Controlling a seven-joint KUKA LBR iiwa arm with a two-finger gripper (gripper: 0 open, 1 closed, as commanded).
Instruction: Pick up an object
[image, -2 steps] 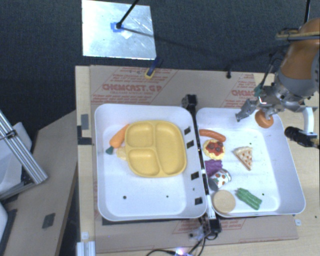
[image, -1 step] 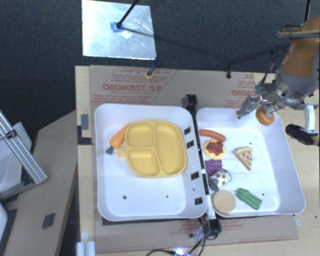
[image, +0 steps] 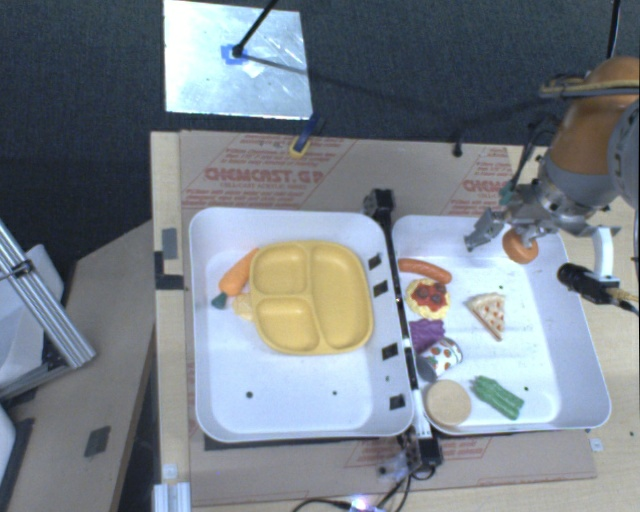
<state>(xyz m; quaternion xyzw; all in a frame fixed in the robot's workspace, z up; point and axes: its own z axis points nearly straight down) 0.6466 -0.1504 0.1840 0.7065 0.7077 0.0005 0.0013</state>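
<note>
My gripper (image: 498, 238) hangs over the far part of the right bin (image: 570, 340), reaching in from the right. A round orange piece (image: 521, 247) sits right at its tip; whether it is gripped I cannot tell. Further forward in that bin lie a red sausage (image: 425, 269), a small round pizza (image: 429, 297), a pizza slice (image: 489, 315), a purple piece (image: 427, 333), a tan disc (image: 448, 401) and a green vegetable (image: 497, 396). In the left bin (image: 220, 400), a yellow divided plate (image: 305, 297) lies with a carrot (image: 237, 273) at its left edge.
A black divider (image: 396, 300) runs between the two bins. The bins rest on a cardboard sheet (image: 260, 170). A shiny metal sheet (image: 236, 60) lies beyond the bench at the top. The right bin's floor is bare near its right wall.
</note>
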